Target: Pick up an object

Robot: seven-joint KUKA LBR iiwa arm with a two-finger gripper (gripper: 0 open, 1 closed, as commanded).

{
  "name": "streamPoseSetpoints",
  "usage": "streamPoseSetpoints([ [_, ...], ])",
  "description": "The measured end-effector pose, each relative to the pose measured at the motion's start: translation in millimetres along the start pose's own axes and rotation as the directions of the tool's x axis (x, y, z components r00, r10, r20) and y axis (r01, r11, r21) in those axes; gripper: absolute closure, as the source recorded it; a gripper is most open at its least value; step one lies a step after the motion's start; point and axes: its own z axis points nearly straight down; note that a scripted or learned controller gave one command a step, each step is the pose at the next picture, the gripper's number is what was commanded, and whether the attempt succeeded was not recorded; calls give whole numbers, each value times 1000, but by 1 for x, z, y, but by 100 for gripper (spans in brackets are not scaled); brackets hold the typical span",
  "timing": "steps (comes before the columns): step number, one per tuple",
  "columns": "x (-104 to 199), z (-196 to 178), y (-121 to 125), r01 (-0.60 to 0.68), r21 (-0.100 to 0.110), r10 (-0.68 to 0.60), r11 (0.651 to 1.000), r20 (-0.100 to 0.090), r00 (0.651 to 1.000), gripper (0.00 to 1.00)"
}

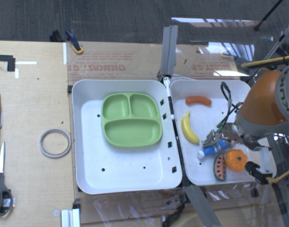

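Observation:
The right bin (pixel 258 90) holds a red sausage (pixel 199 100), a yellow banana (pixel 189 128), a blue tube with a white cap (pixel 212 149), a watermelon slice (pixel 220 167) and an orange (pixel 236 160). My gripper (pixel 216 138) is low inside this bin. It sits just right of the banana and directly over the upper end of the blue tube. I cannot see anything held in it. The arm's orange band (pixel 263 100) hangs above the bin's right side and hides the floor beneath it.
In the left bin (pixel 88 174) lies a green divided plate (pixel 131 119). On the bench to the left are a grey tape ring (pixel 55 142) and scissors (pixel 2 193). A grey divider post (pixel 168 51) stands behind the bins.

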Motion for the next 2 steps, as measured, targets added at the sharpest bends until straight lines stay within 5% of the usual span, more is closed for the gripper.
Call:
streamPoseSetpoints([
  [1, -1, -9, 0, -3, 0, 3, 1000, 0, 1000, 100],
  [2, 84, -100, 45, -142, 0, 142, 990, 1, 990, 100],
])
